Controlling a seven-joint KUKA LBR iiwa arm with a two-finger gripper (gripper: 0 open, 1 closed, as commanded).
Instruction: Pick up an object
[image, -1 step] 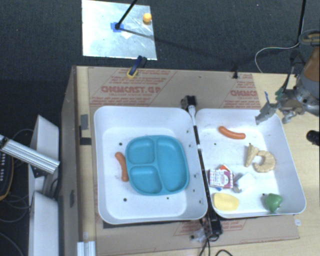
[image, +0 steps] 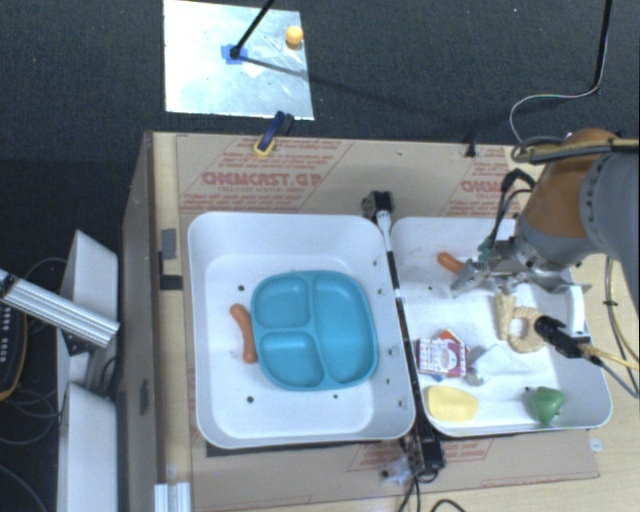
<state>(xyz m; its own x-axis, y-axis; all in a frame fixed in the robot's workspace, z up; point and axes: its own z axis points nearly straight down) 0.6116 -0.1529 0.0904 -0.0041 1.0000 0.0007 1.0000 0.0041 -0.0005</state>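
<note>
The arm (image: 570, 205) reaches in over the right bin (image: 420, 240), its jaws (image: 478, 275) low above the bin floor; whether they are spread or pressed together cannot be told. Taking the jaws as landmark: a small orange carrot-like piece (image: 450, 263) lies just to their left, apparently not between them. A tan pretzel-shaped toy (image: 516, 322) lies just below and right of them. Further below sit a red-and-white carton (image: 441, 355), a yellow piece (image: 452, 403) and a green piece (image: 545, 403). Well to the left, the left bin (image: 215, 250) holds a blue divided plate (image: 313, 329) with a sausage (image: 244, 332) beside it.
</note>
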